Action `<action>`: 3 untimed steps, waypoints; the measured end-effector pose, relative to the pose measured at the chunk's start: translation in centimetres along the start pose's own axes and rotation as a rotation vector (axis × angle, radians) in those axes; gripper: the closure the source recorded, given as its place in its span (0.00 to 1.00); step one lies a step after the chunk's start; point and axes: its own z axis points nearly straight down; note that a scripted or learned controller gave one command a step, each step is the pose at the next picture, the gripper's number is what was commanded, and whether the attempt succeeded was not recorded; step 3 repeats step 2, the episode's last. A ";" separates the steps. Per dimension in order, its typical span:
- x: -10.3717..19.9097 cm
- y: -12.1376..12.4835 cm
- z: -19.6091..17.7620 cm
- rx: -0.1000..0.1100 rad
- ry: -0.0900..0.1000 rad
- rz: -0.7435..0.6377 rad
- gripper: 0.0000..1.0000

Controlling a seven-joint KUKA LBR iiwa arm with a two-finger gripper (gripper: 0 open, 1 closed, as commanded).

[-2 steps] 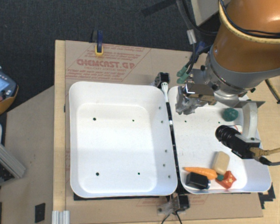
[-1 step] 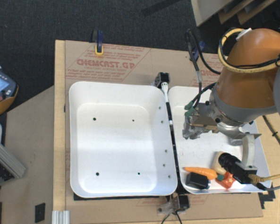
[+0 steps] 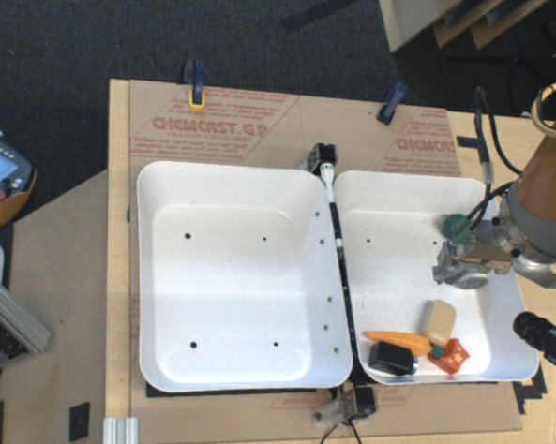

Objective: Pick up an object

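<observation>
gripper [image 3: 458,268] sits right-center of frame over the right bin [image 3: 392,200], can't tell its grip state | tan block [image 3: 438,322] lies just below it, lower right, long axis roughly vertical

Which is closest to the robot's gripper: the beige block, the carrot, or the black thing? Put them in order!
From the gripper, in the right bin:
1. Beige block, just below it.
2. Carrot, lower left.
3. Black thing, at the bin's bottom edge.
</observation>
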 end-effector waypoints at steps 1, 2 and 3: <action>8.6 1.0 -14.7 -0.025 0.005 -0.024 1.00; 5.8 0.2 -0.3 0.011 0.002 -0.009 1.00; 5.8 0.2 -0.3 0.011 0.002 -0.009 1.00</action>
